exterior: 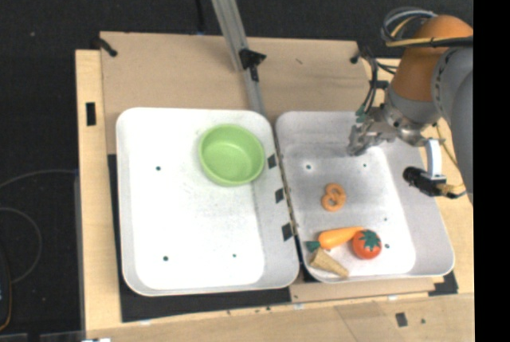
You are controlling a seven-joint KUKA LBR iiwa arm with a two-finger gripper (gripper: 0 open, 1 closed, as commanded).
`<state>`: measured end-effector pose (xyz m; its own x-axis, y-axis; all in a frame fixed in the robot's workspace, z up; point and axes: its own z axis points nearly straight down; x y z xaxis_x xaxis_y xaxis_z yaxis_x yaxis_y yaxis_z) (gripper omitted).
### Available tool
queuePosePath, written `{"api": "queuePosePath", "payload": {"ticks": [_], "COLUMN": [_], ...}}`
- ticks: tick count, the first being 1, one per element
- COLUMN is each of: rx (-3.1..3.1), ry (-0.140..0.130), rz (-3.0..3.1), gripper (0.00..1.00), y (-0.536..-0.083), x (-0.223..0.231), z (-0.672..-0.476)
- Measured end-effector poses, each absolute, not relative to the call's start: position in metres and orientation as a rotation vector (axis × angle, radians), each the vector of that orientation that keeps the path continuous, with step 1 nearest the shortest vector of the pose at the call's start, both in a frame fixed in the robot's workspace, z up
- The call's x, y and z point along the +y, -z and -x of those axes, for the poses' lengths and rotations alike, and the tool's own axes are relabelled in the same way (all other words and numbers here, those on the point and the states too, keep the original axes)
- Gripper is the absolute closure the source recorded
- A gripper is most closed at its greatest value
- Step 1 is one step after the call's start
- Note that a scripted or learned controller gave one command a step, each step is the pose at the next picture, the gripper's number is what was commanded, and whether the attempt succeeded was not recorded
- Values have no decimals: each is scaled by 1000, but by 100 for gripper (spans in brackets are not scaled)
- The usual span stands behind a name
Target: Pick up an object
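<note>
A small orange pretzel-like piece (334, 197) is lying near the middle of the right bin (307, 141), well below and a little left of the gripper (358, 143). Nearer the front edge, an orange carrot (339, 237) is lying just beside a red tomato (366, 244), with a tan wedge (328, 263) touching the carrot's left end. The gripper is hovering over the bin's far part, holding nothing visible; whether it is spread or closed I cannot tell. A green bowl (232, 155) is sitting in the left bin (159, 213).

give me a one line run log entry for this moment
arm: gripper over right bin far end | held: nothing visible | right bin: pretzel, carrot, tomato | left bin: green bowl
</note>
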<state>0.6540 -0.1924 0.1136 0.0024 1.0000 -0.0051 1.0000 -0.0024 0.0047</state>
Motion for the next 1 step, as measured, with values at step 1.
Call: {"api": "queuePosePath", "payload": {"ticks": [1], "rx": [2221], "ry": [-7], "rz": [-2213], "gripper": [100], "y": [-167], "x": [-183], "z": [-657]}}
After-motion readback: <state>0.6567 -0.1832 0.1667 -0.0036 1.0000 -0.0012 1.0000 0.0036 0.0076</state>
